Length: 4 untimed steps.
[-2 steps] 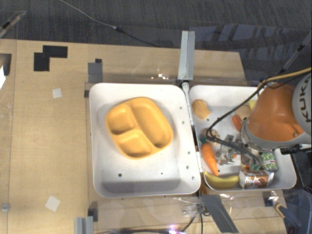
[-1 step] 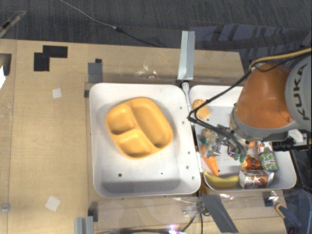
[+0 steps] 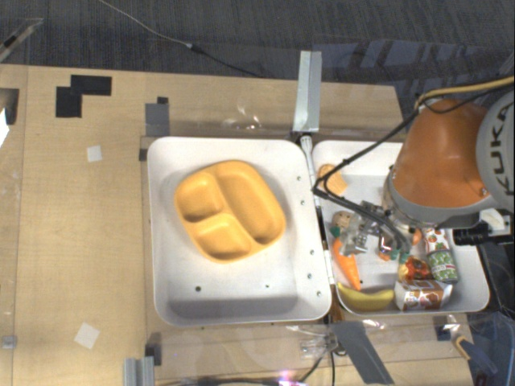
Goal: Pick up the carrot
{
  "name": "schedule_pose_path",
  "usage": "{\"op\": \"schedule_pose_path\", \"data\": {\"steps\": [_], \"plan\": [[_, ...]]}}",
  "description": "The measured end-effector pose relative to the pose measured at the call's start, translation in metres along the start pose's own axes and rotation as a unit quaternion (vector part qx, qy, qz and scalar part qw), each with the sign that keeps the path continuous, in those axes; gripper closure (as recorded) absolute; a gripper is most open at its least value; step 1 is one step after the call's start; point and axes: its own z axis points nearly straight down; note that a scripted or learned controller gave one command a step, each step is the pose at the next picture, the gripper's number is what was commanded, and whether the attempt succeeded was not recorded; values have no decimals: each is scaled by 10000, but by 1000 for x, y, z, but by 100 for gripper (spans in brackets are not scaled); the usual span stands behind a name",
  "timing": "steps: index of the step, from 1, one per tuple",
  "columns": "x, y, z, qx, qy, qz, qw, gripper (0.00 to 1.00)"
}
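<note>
1. The tool point(image 3: 366, 236) sits low in the right bin point(image 3: 481, 292), a tangle of metal and cable under the orange band of the arm point(image 3: 447, 163). Whether it is open or closed I cannot tell; its end is too small and cluttered to read.

2. The carrot point(image 3: 347, 266) lies on the bin floor just beside and below the tool, near the bin's left wall, slanting down toward the banana point(image 3: 366, 297). It looks to be resting among the other items, not lifted, and nothing shows it gripped.

3. Around it: the banana lies along the bin's near edge, touching or almost touching the carrot's lower end. A red packet point(image 3: 416, 268) and a white printed packet point(image 3: 420, 296) sit to the right, with a green-and-white packet point(image 3: 442, 264) by them, and a pale orange piece point(image 3: 335, 181) lies near the far left corner.

4. The left bin point(image 3: 173, 296) holds a yellow divided tray point(image 3: 229, 210), well apart from the work.

5. Judgement: the approach seems made, with the tool down at the carrot. The grasp is unconfirmed and the lift is not yet done, so most of the task remains.

6. The crowding by the banana and the bin wall may hinder a clean grip.
</note>
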Motion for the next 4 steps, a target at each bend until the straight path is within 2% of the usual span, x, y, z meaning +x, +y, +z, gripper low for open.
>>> {"op": "schedule_pose_path", "data": {"steps": [1, 2, 3, 4], "plan": [[-17, 5, 13, 19, 52, -174, 9998, 100], [-17, 5, 13, 18, 50, -175, 9998, 0], [-80, -47, 108, 13, -1, -242, 9997, 0], [-48, -53, 108, 8, -13, 597, 9982, 0]]}}
